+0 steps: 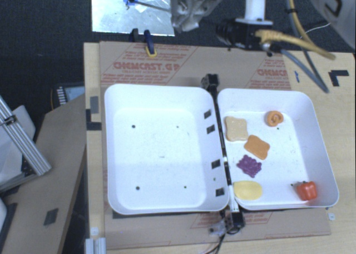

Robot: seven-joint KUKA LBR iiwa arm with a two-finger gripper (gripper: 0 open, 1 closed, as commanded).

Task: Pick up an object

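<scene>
You would have found the task not yet begun at this moment: nothing had been lifted, and every object lay in the right bin [318,136], so the whole pick was left to do. Going left to right, the left bin [153,150] sat beside it, the two touching along a black hinge strip. In the right bin, nearest that strip, lay the bread slice [236,129], the purple piece [248,165] and the yellow piece [247,190]; just right of the bread was the orange slab [257,147], then the small swirl [273,118] near the far wall, and the red piece [306,190] in the near right corner, close to the rim. The gripper [186,9] hung high at the top of the view, well apart from the objects, and it was too blurred for you to tell its jaws' state. The bins rested on a cardboard sheet [139,64] over a dark floor.
</scene>
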